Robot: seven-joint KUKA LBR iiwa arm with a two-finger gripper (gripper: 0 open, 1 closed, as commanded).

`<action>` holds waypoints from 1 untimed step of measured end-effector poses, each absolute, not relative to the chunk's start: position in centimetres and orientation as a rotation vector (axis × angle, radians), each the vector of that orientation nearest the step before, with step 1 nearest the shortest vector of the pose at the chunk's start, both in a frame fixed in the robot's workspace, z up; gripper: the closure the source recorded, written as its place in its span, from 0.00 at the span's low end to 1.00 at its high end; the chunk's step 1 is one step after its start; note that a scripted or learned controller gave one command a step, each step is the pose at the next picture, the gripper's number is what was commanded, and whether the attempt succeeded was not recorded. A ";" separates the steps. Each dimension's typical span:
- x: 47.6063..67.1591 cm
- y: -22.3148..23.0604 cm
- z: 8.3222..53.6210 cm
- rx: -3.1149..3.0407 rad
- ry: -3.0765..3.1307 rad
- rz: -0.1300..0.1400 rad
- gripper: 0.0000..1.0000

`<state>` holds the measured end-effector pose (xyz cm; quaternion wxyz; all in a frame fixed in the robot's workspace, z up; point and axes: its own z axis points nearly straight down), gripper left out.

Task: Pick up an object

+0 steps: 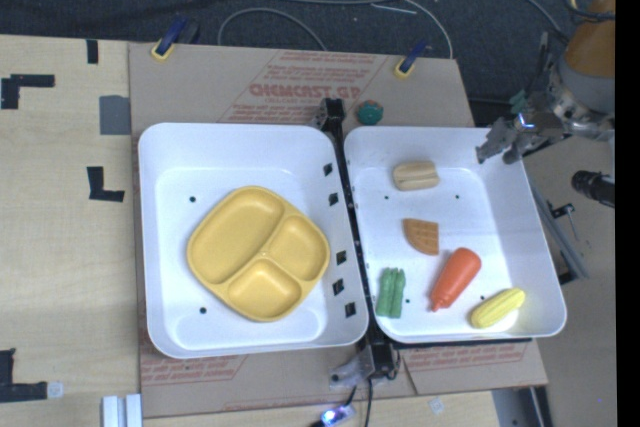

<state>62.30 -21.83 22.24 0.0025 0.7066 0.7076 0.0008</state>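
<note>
Nearest the camera, along the front of the right bin [520, 215], lie three small toy foods; a yellow corn cob [497, 308] in the front right corner, an orange carrot [455, 277] just beside it on a slant, and a green pod [391, 292] by the left wall; behind them sits a tan wedge [422, 235], and farther back a pale bread roll [415, 175]. I judge the carrot my best pick; it looks like light, stiff, smooth plastic, apt to slip, so I would close across its thicker upper body, square to its long axis; the corn lies near its tip and could be nudged. The left bin [160, 215] holds a yellow divided plate [258, 252], broad and shallow, poor to pinch. Beyond the bins, a small teal thing [370, 112] rests on the cardboard. My gripper [497, 143] hangs at the right bin's far right rim, clear of every toy; whether my jaws stand wide or narrow I cannot tell.
</note>
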 end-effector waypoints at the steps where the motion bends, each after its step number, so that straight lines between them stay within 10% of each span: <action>1: 62.4 -21.8 24.7 2.218 2.221 0.001 1.00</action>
